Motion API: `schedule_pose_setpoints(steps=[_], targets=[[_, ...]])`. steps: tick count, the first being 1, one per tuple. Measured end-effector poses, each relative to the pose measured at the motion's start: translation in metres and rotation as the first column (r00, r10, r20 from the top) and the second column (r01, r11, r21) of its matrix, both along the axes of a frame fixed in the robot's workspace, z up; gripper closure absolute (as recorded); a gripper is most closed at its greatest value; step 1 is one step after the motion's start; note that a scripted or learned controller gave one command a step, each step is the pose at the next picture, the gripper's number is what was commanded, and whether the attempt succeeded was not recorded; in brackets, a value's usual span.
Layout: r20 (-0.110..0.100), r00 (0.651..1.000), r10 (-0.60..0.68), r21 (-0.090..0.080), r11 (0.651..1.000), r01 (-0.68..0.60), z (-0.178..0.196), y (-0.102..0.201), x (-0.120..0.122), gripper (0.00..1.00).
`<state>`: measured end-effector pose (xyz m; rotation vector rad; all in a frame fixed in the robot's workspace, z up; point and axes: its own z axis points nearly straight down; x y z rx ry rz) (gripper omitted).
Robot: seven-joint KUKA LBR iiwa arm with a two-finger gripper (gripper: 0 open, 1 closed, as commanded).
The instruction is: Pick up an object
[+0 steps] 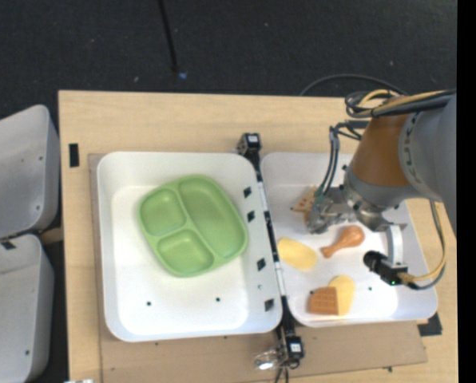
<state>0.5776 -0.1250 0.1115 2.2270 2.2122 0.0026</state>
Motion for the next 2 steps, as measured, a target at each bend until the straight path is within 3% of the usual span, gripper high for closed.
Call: schedule_pose_setpoints(steps=[2], targets=[[0.003, 1.000, 0.009, -0.001, 1.000, -0.009, 0.099, -0.008, 0.007, 1.00]])
